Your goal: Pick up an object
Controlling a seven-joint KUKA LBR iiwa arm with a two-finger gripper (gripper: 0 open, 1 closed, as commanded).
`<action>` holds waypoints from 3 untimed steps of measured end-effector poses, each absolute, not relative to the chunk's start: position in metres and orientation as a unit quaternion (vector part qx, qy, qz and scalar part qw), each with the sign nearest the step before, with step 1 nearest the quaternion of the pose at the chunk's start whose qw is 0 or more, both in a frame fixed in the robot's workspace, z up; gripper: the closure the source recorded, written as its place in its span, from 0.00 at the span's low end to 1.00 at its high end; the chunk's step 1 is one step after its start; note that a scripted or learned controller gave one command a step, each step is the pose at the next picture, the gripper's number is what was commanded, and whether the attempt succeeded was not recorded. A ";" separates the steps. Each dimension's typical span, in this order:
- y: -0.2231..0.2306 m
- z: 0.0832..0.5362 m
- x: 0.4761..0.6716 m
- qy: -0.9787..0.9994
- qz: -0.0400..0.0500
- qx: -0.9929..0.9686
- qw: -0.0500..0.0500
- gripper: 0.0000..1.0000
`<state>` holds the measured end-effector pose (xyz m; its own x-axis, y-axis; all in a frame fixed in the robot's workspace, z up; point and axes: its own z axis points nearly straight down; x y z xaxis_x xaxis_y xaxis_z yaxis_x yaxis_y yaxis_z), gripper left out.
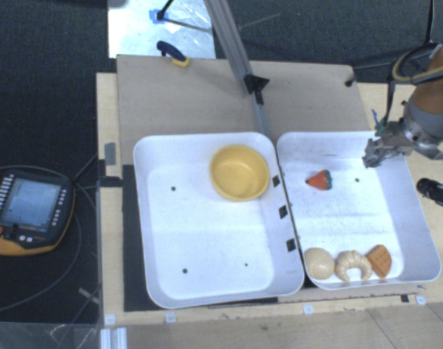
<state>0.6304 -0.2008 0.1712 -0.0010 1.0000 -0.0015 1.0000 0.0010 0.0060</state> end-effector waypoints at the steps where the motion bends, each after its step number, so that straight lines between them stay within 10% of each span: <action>1: -0.201 0.209 0.631 0.707 0.001 0.707 0.002 1.00; 3: -0.101 0.215 0.637 0.709 0.001 0.705 0.000 1.00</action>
<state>0.6365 -0.1009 0.2148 -0.0046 1.0000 0.0011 1.0000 0.0046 0.0008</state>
